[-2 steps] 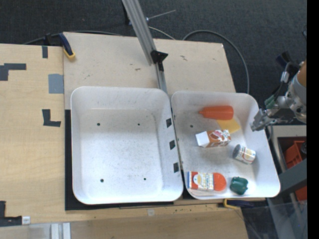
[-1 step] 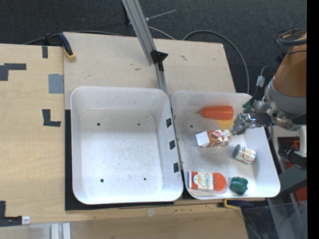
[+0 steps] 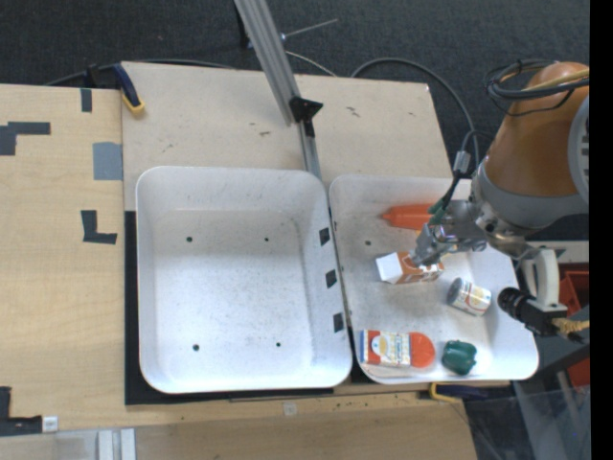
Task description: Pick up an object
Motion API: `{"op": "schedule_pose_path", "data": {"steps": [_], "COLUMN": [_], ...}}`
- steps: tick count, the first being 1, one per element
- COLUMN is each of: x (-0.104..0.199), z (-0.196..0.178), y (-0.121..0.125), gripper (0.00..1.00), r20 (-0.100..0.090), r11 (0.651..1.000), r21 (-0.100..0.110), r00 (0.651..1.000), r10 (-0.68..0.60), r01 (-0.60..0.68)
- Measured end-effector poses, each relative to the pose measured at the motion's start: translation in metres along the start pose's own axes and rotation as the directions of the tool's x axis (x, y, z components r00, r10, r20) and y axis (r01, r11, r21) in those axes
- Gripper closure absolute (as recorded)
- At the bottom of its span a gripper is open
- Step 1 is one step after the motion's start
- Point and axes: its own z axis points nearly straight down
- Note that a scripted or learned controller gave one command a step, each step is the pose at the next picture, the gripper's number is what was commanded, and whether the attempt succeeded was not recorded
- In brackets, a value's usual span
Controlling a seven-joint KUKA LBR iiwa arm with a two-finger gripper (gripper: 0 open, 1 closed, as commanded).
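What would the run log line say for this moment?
end effector: down in right bin | at: small orange-and-white box | grasp: unconfirmed | nearby: can, green object

Dark carpet floor (image 3: pixel 115 17) beyond a pale wooden bench (image 3: pixel 57 257), cables (image 3: pixel 402 65) trailing.

Two white bins sit side by side on the desk (image 3: pixel 220 113): the left bin (image 3: pixel 153 257) and the right bin (image 3: pixel 356 209). A grey metal post (image 3: pixel 268 46) slants down to their shared edge. Grey tape patches (image 3: pixel 107 159) mark the desk's left part, beside what may be a yellow-tipped clamp (image 3: pixel 129 89).
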Motion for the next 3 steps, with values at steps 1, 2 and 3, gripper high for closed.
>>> {"op": "schedule_pose_path", "data": {"steps": [1, 2, 3], "x": [0.043, 0.099, 0.151], "z": [0.010, 0.006, 0.018], "y": [0.001, 0.003, 0.013], "gripper": [1.00, 1.00, 1.00], "r20": [0.001, 0.000, 0.001], "r11": [1.000, 1.000, 1.000], "r21": [0.000, 0.000, 0.000], "r00": [1.000, 1.000, 1.000], "r10": [0.001, -0.001, 0.000], "r01": [-0.001, 0.001, 0.000]}}
